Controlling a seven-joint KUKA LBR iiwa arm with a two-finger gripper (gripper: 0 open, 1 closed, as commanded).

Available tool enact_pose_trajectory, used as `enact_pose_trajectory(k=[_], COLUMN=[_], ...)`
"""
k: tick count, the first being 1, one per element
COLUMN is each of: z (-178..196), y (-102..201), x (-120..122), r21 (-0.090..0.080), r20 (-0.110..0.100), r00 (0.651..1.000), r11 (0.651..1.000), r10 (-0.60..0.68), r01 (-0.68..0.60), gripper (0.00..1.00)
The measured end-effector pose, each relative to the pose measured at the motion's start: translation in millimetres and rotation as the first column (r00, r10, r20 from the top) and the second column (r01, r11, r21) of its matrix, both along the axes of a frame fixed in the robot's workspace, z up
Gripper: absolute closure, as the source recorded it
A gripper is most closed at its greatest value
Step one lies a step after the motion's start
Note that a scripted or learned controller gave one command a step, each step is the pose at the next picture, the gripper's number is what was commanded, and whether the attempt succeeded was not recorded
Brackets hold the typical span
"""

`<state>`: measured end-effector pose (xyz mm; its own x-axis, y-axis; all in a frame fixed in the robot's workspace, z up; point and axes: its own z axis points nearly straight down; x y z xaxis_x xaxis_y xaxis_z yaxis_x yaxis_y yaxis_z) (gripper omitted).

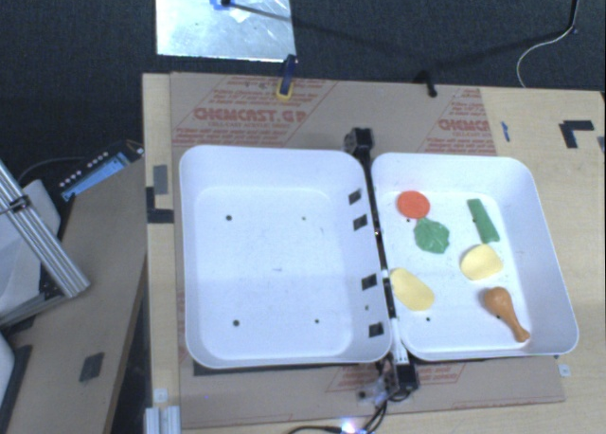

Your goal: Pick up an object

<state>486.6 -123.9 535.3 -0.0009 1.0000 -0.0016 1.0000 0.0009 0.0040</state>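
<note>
The bench carries two white bins side by side. The left bin lies at nine o'clock of the right bin, which holds every object. Within the right bin, a yellow piece sits at seven o'clock, a green leafy piece near centre, a brown drumstick at five, a yellow lump at three, a green stick at one, and an orange disc at eleven.
</note>
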Motion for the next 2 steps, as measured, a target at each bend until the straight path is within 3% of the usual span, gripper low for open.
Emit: enact_pose_trajectory(k=[2], z=[0.1], y=[-5.9], x=[0.0], r21=[0.0], r20=[0.0], r00=[1.0], r11=[1.0], r10=[0.0], r01=[0.0], gripper=[1.0])
